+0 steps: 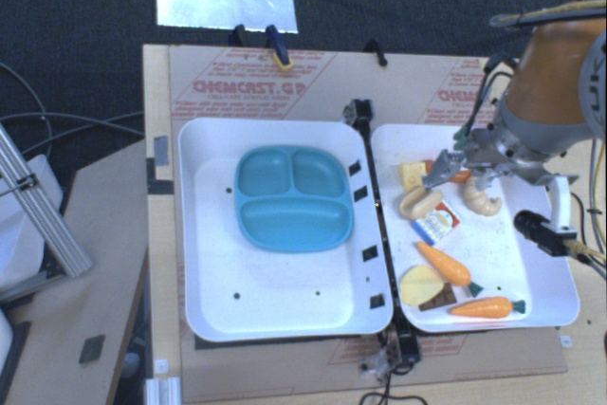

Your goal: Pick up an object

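On the counter [237, 71], the hand [453, 164], grip unreadable, should descend squarely onto one isolated carrot [444, 263].

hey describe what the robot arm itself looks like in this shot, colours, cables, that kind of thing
The arm is a rounded grey body with a broad orange band above the wrist. Thin dark cables loop down its side toward the gripper, a small metallic grey assembly. A black cylindrical part sticks out lower down.
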`<state>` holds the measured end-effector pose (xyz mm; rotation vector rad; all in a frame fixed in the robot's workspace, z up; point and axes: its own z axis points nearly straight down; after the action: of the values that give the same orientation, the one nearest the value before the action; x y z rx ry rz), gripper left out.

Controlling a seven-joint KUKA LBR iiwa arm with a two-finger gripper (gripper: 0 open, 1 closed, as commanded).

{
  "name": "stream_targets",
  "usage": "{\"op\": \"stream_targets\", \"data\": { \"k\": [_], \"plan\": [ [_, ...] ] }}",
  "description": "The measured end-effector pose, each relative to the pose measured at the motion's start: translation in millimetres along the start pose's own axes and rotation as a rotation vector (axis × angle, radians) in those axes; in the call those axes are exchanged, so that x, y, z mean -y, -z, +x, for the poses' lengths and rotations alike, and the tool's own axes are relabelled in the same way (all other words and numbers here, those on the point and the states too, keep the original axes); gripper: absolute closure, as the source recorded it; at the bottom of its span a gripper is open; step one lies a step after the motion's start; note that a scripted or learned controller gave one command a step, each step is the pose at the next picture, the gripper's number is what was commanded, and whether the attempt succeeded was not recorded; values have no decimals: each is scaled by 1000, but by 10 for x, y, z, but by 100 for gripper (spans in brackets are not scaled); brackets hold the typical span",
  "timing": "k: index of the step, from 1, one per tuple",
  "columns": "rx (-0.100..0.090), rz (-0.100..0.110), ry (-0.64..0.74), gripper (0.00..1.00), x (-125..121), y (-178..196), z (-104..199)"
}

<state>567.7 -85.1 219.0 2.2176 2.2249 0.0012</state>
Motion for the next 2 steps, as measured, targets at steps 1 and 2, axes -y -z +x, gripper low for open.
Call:
{"op": "stream_targets", "data": {
  "k": [1, 2],
  "plan": [
    [0, 7, 0, 0, -497, -1272, -159],
    [1, -4, 0, 100, -523, -1085, -158]
  ]
}}
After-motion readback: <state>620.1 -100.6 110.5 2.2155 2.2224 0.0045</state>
